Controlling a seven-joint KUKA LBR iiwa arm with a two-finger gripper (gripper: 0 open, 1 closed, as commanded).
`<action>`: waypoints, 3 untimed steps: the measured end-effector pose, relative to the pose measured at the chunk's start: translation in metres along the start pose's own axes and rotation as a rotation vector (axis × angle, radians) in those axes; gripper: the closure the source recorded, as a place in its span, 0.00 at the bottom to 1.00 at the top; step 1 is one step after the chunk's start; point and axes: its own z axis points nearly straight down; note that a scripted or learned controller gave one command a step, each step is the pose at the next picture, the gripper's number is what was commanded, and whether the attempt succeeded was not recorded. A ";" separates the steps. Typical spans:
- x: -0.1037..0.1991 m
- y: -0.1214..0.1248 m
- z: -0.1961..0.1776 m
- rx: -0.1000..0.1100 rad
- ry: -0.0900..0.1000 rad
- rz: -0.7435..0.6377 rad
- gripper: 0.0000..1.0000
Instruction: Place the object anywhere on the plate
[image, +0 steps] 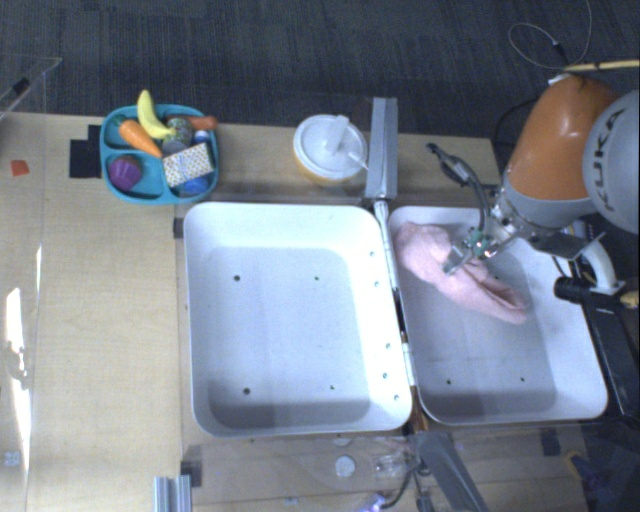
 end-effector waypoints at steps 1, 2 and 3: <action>0.000 0.003 -0.040 -0.002 -0.001 -0.006 1.00; 0.045 0.010 -0.029 0.001 0.003 -0.410 1.00; 0.094 0.019 -0.020 0.000 0.003 -0.812 1.00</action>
